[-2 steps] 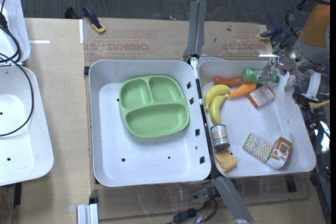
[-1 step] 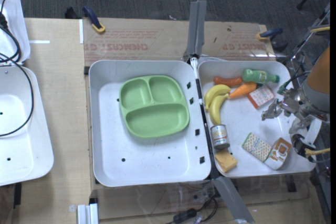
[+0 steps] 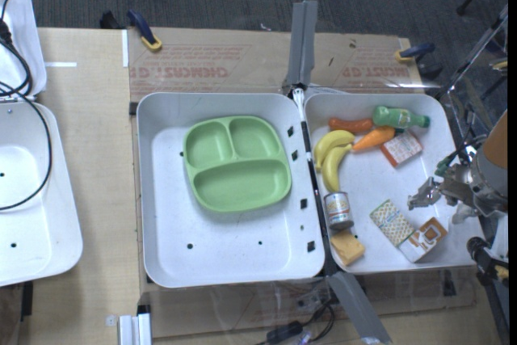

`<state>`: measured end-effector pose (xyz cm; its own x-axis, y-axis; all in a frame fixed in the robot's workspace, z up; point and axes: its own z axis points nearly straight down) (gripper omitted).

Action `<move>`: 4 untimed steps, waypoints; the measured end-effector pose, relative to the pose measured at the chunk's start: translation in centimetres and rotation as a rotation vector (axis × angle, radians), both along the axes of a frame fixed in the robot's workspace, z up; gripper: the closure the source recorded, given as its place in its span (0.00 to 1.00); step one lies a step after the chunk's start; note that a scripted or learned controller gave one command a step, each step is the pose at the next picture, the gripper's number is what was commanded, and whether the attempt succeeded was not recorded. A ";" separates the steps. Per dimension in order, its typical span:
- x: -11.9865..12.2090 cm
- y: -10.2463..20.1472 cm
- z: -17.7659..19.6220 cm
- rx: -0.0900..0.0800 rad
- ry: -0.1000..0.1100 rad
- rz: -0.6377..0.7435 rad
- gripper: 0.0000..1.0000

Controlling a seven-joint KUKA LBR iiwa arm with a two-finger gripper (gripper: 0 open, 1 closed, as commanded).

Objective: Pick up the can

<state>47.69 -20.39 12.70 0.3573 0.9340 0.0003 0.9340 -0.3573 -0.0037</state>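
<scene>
The can [image 3: 338,211] is small and silver with a printed label. It lies on its side near the left wall of the right bin [image 3: 428,105], just below the bananas [image 3: 330,157]. My gripper [image 3: 436,194] hovers at the right side of that bin, well to the right of the can, above a patterned packet [image 3: 391,222] and a small orange-and-white carton [image 3: 424,239]. Nothing shows between its fingers.
The right bin also holds a carrot [image 3: 372,140], a red pepper-like piece [image 3: 349,125], a green bottle [image 3: 399,119], a red-white box [image 3: 401,149] and a bread-coloured block [image 3: 347,248]. A green divided plate [image 3: 237,164] lies in the left bin [image 3: 161,198].
</scene>
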 end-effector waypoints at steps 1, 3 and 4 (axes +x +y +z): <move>0.0 -0.1 0.9 -0.001 0.000 -0.004 1.00; 9.8 -0.1 7.2 -0.002 -0.002 0.222 0.00; 13.6 -0.4 -3.0 0.003 -0.003 0.289 0.00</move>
